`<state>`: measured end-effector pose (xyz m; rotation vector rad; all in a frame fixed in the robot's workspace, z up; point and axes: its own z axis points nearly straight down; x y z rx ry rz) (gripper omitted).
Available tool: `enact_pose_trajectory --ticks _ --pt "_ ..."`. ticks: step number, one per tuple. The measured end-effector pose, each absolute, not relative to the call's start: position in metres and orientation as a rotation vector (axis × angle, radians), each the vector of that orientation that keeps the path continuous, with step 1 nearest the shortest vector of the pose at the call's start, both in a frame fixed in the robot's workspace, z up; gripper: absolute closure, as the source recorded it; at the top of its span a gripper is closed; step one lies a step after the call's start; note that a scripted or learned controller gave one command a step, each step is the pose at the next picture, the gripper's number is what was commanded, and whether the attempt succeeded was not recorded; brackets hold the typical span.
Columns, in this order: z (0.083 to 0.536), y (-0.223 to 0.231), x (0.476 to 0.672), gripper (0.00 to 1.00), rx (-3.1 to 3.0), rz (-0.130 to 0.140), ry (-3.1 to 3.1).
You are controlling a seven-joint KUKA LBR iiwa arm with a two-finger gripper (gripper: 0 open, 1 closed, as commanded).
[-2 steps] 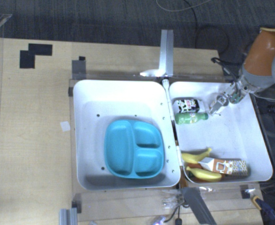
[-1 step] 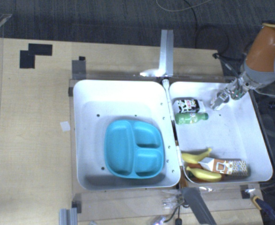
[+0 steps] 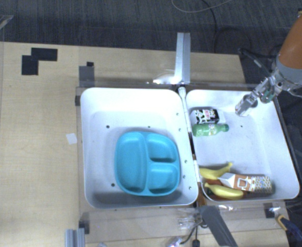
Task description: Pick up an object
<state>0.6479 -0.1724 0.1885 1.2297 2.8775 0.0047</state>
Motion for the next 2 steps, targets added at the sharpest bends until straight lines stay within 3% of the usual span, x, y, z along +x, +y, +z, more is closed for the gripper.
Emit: enact_pose_trajectory --ticks 1,2 --pt "0.228 -0.101 0.649 1.0 1.515 0.006 2.741" --pt "0.226 -0.037 0.67 1.0 1.976 0.007 2.434"
